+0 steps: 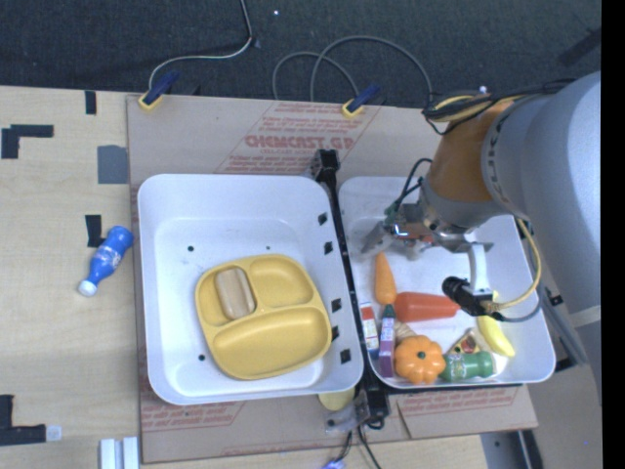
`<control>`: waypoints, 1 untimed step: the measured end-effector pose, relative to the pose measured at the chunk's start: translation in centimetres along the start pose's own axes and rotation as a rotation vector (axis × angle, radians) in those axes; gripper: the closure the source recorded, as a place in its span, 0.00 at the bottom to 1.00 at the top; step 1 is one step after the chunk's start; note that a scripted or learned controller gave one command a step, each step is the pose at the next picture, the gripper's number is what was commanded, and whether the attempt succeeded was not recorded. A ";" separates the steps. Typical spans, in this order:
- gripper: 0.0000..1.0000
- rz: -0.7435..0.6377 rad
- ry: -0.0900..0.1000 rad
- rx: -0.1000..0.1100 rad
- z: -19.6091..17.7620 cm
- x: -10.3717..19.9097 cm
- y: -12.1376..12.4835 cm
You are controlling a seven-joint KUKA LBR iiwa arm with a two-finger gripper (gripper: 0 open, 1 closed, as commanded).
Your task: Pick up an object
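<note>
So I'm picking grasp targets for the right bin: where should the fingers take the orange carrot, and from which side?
Probably across the carrot's thicker middle, coming straight down from above. It lies flat and lengthwise near the right bin's left wall, so closing across its narrow width should fit. The red pepper crowds its lower end; the gripper hovers by its upper tip.

Grey arm (562,154), orange wrist band, black cables, yellow cable.

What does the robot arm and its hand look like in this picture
The arm is thick, rounded and light grey, with an orange band above the wrist. The hand is a small dark metallic unit. Black and yellow cables loop off the wrist.
</note>
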State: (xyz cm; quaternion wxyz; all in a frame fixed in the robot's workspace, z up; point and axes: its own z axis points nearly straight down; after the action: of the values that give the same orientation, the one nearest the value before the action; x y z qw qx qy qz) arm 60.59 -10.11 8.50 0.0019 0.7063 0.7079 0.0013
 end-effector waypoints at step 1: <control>0.00 0.000 -0.003 -0.005 -0.2 0.1 -1.3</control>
State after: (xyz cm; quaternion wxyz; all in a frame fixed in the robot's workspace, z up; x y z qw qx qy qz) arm 59.25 -10.02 8.65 0.0047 0.7062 0.7080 0.0023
